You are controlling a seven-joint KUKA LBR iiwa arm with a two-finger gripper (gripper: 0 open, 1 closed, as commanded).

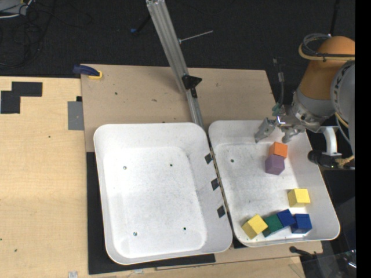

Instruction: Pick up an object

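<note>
An orange block (pixel 280 149) sits in the right bin (pixel 232 133), in its upper part, touching a purple block (pixel 275 165) at its 7 o'clock. Both are small cubes with no clear long axis; the purple one is turned so a corner points down the view. The claw (pixel 278 129) hovers at the orange block's 12 o'clock, just above it, fingers spread open with nothing between them. Its left finger (pixel 264 131) reaches toward 8 o'clock. Toward 5 o'clock from the orange block lies a yellow block (pixel 299 197). Along the bin's lower edge sit another yellow block (pixel 254 225), a green block (pixel 272 224) and two blue blocks (pixel 294 220). The left bin (pixel 110 138) rests beside it on the tabletop (pixel 139 94).
</note>
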